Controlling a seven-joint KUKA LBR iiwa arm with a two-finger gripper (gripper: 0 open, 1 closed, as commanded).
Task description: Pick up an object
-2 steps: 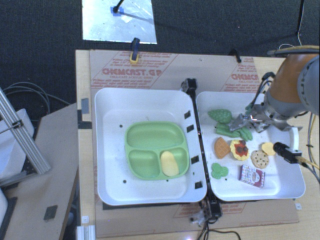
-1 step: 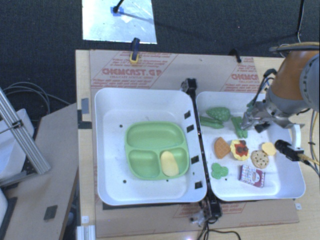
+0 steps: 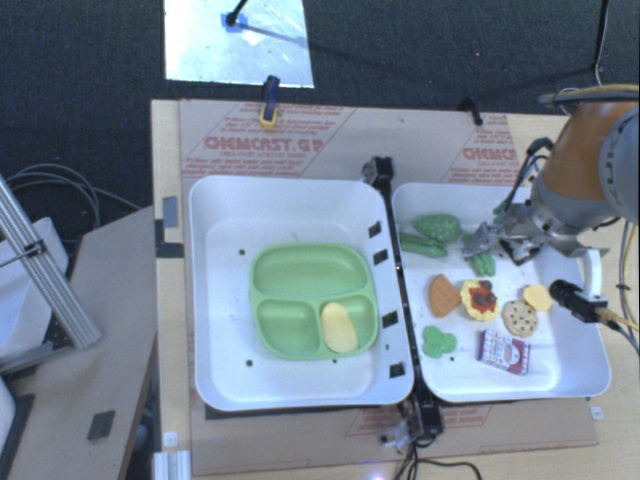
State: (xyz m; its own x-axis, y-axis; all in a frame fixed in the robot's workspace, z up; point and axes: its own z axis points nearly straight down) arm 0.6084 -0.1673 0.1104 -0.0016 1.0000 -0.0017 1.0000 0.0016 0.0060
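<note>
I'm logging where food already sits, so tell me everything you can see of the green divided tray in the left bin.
The green divided tray is pale green, looks like moulded plastic, with rounded corners and a raised rim. It has three compartments: one wide one along the far side and two smaller ones on the near side. It lies flat, slightly rotated, on the floor of the left bin, near its middle, clear of the walls. A yellow oblong toy food rests in the near right compartment.

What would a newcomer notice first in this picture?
Probably the green tray in the left bin, with a yellow piece in its lower right compartment. Next, the toy foods scattered in the right bin, among them a cookie and a small pizza. The gripper hangs over that bin's upper part.
</note>
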